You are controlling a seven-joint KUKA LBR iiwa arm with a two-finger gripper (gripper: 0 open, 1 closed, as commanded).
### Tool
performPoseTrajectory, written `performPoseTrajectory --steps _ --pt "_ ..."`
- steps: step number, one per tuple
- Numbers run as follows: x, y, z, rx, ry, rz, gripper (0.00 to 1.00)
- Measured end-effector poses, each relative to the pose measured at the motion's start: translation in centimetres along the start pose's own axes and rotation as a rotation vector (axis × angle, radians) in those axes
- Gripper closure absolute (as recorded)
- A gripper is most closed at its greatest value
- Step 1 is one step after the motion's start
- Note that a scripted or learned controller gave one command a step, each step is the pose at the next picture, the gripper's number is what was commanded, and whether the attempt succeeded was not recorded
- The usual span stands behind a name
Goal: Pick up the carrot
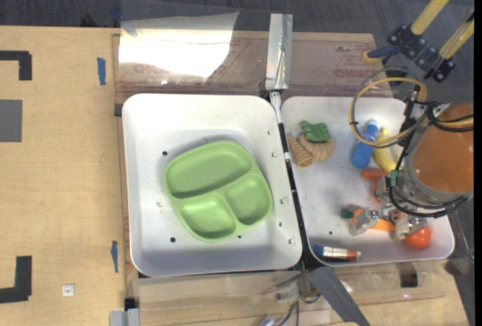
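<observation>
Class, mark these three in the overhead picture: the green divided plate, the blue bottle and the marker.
green divided plate (197,172): camera view, floor of its largest compartment.
blue bottle (362,155): camera view, its lower body.
marker (337,251): camera view, mid-barrel.

The arm reached in from the right of the camera view, its orange band showing broad and round above the wrist as it pointed almost straight down over the near right part of the right bin. Dark cables looped around the wrist just above the gripper, which hung low near that bin's front edge. Its metal fingers stood close to the bin's floor, with a small orange shape between them, though whether they pressed on it could not be made out.
</observation>
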State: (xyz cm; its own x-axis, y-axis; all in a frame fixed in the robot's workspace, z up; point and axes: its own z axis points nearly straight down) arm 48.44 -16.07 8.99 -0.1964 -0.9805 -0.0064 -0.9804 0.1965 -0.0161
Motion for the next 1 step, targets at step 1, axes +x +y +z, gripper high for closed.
performPoseTrajectory --steps 1 --pt "-1.93 0.38 -0.09 -0.001 0.009 0.030 0.00"
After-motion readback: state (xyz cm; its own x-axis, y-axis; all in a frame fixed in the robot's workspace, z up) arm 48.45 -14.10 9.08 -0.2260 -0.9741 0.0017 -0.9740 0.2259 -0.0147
